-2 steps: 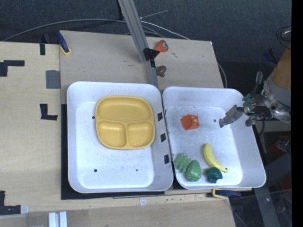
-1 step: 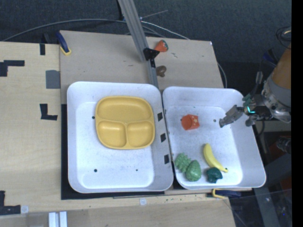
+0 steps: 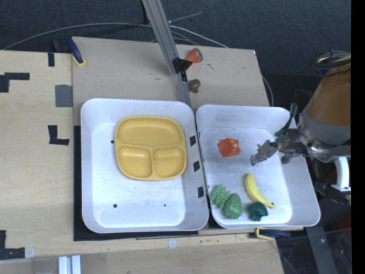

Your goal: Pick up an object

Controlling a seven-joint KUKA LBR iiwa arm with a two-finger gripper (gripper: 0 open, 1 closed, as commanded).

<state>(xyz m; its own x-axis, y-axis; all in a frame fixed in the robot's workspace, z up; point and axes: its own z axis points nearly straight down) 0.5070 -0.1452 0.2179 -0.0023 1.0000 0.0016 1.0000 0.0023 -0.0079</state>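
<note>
The right bin (image 3: 251, 116) holds a red-orange toy (image 3: 229, 147) near its middle, a yellow banana (image 3: 256, 190) lower right, a green bumpy toy (image 3: 227, 201) at the front and a small dark teal toy (image 3: 258, 211) beside it. My gripper (image 3: 263, 153) hangs over the right bin, to the right of the red-orange toy and above the banana. Nothing shows between its fingers. The arm's orange band (image 3: 333, 96) and grey wrist come in from the right.
The left bin (image 3: 97, 170) carries a yellow divided plate (image 3: 151, 147). A grey pole (image 3: 162, 27) slants up from the bench behind the bins, with a clamp and a small orange piece (image 3: 195, 55) near its foot.
</note>
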